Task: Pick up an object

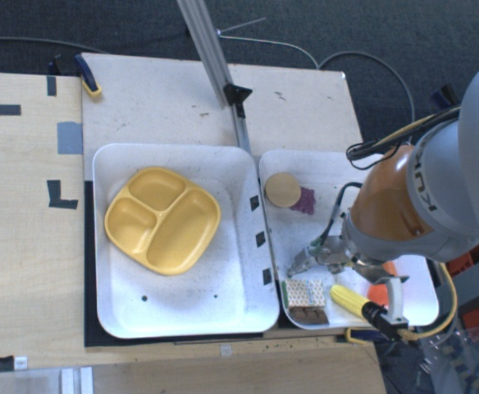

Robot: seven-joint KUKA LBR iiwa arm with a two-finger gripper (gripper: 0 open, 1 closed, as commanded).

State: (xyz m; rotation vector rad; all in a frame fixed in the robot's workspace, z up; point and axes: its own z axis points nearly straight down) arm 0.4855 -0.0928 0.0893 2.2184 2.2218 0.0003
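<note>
My gripper (307, 260) is low in the right bin (331, 164), near the bin's left wall, with the grey and orange arm coming in from the right above it. Just in front of it lie a small checkered block (307, 290) and a brown block (308, 311). A round tan disc (283, 190) and a small purple piece (306, 200) sit toward the bin's far end. A yellow stick-shaped thing (348, 299) and an orange piece (378, 290) lie by the wrist, partly hidden by the arm. Nothing is seen held.
The left bin (108, 294) holds a yellow divided plate (162, 218). A metal rail (203, 35) slants down to the wall between the two bins. A yellow and blue clamp (88, 76) sits at the bench's far left corner.
</note>
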